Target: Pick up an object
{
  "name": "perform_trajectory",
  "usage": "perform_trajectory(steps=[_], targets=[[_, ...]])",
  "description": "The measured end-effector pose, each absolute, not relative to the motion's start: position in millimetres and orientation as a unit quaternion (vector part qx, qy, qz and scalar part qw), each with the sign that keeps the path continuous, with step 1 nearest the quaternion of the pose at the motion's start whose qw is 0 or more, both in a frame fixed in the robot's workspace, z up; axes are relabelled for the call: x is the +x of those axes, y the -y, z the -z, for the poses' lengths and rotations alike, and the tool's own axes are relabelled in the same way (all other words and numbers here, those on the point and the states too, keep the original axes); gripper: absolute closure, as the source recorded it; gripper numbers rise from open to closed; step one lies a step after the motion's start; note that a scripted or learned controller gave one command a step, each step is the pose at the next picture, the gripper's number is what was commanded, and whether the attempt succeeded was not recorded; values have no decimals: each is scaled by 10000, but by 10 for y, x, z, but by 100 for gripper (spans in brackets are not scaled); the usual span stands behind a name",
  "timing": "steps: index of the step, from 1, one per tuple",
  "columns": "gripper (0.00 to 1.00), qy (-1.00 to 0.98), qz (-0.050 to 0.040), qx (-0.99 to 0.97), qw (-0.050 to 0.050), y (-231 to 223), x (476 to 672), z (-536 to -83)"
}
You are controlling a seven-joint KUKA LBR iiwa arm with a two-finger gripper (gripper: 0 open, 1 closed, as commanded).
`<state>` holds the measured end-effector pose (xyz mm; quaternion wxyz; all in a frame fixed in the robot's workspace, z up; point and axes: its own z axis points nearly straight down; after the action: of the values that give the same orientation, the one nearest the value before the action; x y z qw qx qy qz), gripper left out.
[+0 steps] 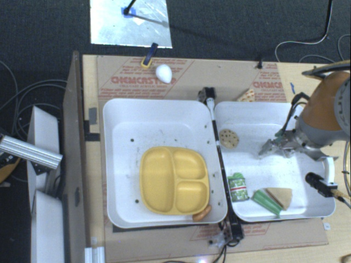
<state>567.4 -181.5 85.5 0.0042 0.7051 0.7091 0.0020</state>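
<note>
With the gripper (270, 147) low over bare floor in the right bin (258, 111), its grip state unclear, it risks closing on nothing, since the cookie (228, 138) lies well left

The arm (329, 111) comes in from the right side of the table, a bulky grey body with its orange band showing broad across the top, close to the right edge. From there the wrist slopes down and to the left, ending in the gripper (270, 148), which hangs low over the right bin (258, 111), about the middle of its floor and nearer the back wall than the front. The metal fingers (265, 147) point leftward, toward the divider between the two bins. They look slightly spread, with nothing between them, though they are small and hard to read from here.
</note>
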Motion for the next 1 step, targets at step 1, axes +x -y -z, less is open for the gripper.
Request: perform_trajectory(steps=[1], targets=[[0,-7111,-33,7031,30,1290,6380,-857]])
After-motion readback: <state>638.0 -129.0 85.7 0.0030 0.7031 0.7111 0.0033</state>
